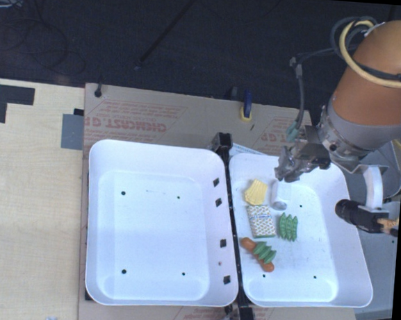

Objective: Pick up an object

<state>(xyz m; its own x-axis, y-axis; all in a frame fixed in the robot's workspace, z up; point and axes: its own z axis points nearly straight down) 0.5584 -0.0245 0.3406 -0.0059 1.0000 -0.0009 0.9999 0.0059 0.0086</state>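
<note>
Camera view, item list, read out by two clerks.

Clerk A: Left bin (108, 182), white, shallow, beside the right bin (343, 287), also white; the two touch along a black centre divider (225, 214). Both sit on a cardboard sheet (155, 120) printed with reversed red lettering.

Clerk B: Contents of the right bin, all in its left half. One yellow block (256, 192), uppermost. One checked white packet (261, 221), just below it and touching or nearly so. One green ridged piece (288, 227), just right of the packet. One orange carrot-like toy with a green top (260, 253), lowest, lying at a slant near the divider.

Clerk A: A small grey round thing (279, 205) lies between the yellow block and the green ridged piece; too small to identify.

Clerk B: Arm (371, 87), grey with orange band, entering from the right. Its gripper (288, 172) hangs over the upper part of the right bin, above and to the right of the yellow block.

Clerk A: Gripper condition?

Clerk B: Dark and blurred; its opening cannot be judged. Nothing can be made out in its grasp.

Clerk A: Wooden bench (22, 210), pale, at left, bearing dark grey patches (70, 130).
</note>
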